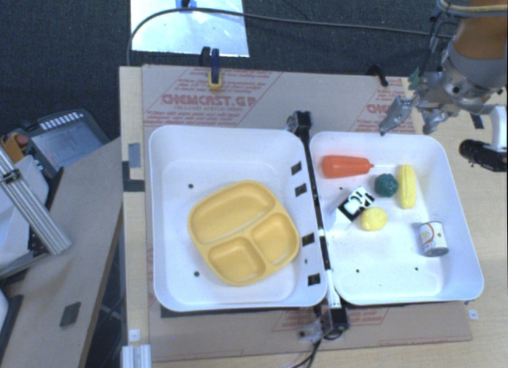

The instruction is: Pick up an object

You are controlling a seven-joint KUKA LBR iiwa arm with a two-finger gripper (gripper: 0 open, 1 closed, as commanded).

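While you are looking down at the bench, the gripper (pixel 413 118) is hanging above the far edge of the right bin (pixel 456 279), its two fingers spread apart with nothing between them. You are seeing the objects lying well below it in that bin: an orange carrot (pixel 346 166) near the far wall, a green ball (pixel 386 185) just beside a yellow corn cob (pixel 406 185), a black-and-white block (pixel 355 203) touching a yellow lemon (pixel 373 219), and a small can (pixel 432 238) lying apart toward the near right. The left bin (pixel 171 279) is holding a yellow divided tray (pixel 242 231). Both bins are sitting on a brown cardboard sheet (pixel 262 93) with red print, clamped at the far side. Beyond it, dark carpet (pixel 63 25) is covering the floor, with a shiny metal plate (pixel 186 9) and a cable lying on it.
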